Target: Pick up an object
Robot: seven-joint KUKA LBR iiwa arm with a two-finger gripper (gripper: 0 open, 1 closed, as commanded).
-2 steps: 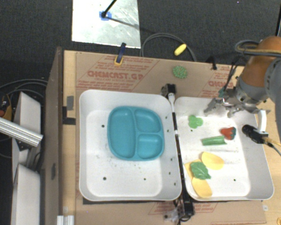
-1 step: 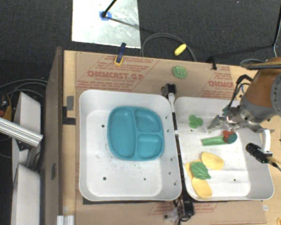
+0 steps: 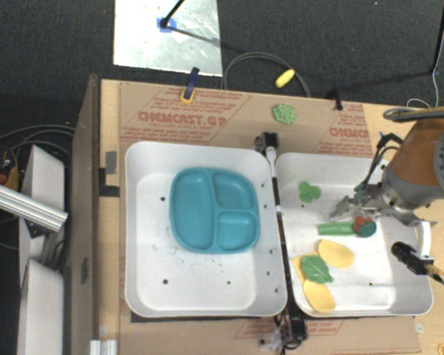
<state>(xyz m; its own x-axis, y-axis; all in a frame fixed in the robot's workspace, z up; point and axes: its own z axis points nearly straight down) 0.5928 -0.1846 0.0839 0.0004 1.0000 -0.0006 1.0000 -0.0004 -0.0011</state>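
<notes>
Roughly, by label:

Gripper: the gripper (image 3: 352,210) sits low in the right bin (image 3: 412,294), at the end of the arm (image 3: 423,165) that reaches in from 3 o'clock; its metal fingers are spread, pointing toward 9 o'clock, with nothing seen between them.

Nearest thing: a green stick-shaped piece (image 3: 335,229) lies just below the fingertips, at about 7 o'clock from the gripper, close by or touching.

Long axis: the green stick-shaped piece runs 3 to 9 o'clock, nearly level across the view.

Beside it: a small red-and-teal object (image 3: 365,226) sits at the stick's 3 o'clock end, at about 5 o'clock from the gripper, partly under the wrist.

Others: a green leafy piece (image 3: 309,191) at 10 o'clock; yellow slices (image 3: 335,254) further off at 6 o'clock.

Left bin: a teal divided plate (image 3: 214,210), well apart at 9 o'clock.

Judgement: the coming move likely needs a short drop toward 6 to 7 o'clock, fingers closing across the stick's narrow width.
</notes>
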